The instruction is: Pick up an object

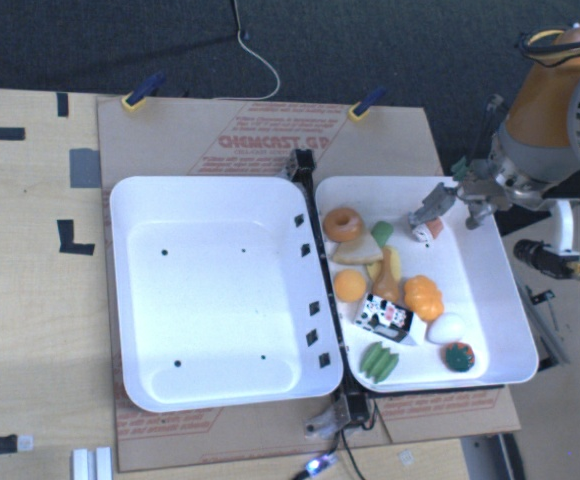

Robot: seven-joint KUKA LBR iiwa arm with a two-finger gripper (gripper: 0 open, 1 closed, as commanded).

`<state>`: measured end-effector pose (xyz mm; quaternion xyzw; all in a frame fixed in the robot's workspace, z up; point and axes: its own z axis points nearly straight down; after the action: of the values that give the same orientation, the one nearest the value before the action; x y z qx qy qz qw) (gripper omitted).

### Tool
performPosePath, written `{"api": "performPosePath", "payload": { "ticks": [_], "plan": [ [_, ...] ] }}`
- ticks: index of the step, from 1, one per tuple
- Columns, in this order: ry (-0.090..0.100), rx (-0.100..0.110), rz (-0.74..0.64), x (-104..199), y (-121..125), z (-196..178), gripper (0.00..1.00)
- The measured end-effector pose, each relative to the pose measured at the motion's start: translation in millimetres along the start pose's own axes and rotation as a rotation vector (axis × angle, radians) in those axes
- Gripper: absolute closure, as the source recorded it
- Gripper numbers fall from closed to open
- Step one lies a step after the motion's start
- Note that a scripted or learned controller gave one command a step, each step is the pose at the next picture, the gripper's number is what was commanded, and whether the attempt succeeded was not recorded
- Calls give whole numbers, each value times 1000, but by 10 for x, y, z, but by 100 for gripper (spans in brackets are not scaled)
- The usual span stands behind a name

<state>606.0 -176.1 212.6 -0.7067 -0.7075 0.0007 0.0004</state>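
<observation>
The right bin [490,298] holds several toy foods: a brown donut [342,223], a small green piece [381,233], a yellow banana [390,266], an orange ball [349,286], an orange pepper [422,296], a black-and-white box [384,316], a white egg [446,328], green pods [378,361] and a dark green ball [459,357]. My gripper [456,210] hovers over the bin's far right part, open, fingers spread wide. A small white-and-orange piece [428,231] lies just under the left fingertip [428,211], not between the fingers.
The left bin [140,208] adjoins the right one along a black clipped divider [315,268]. Both rest on a cardboard sheet [260,138] held by yellow-blue clamps. A cable runs across the dark floor behind. The arm's orange band [550,98] rises at the right.
</observation>
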Motion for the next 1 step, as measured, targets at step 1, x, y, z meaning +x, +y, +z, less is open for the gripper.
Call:
{"api": "performPosePath", "payload": {
  "ticks": [1],
  "plan": [
    [4,5,-6,740,75,1352,0]
  ]
}}
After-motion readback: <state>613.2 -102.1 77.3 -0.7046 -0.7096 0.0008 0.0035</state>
